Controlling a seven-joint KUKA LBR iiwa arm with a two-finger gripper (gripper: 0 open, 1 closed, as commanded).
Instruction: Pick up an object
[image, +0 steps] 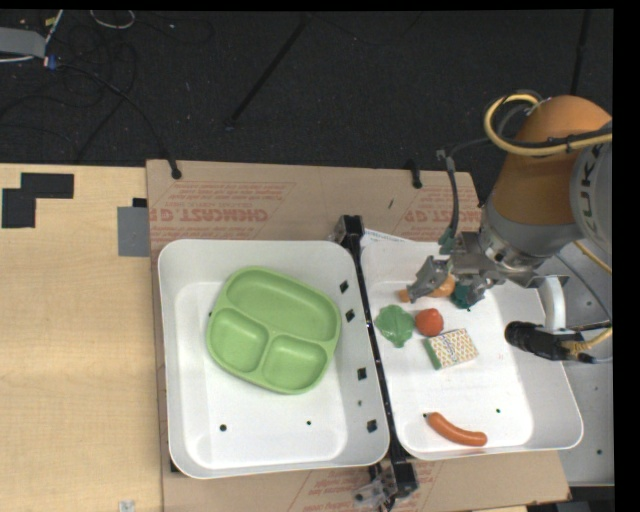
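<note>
My gripper (449, 282) hangs low over the far part of the right bin (545, 420). A small orange thing (414, 293) lies right under its left side, and a teal thing (465, 296) sits under its right side. Whether either is in its grasp is hidden by the gripper body. Just in front lie a red ball-like thing (429, 322), a green leafy toy (394, 325) and a small checkered block with a green edge (452, 348). An orange sausage (457, 430) rests near the bin's front wall.
The left bin (190, 420) holds a green divided plate (273, 329) near its middle. A black divider rail (371, 350) runs between the two bins. Bare white floor shows at the right bin's front right.
</note>
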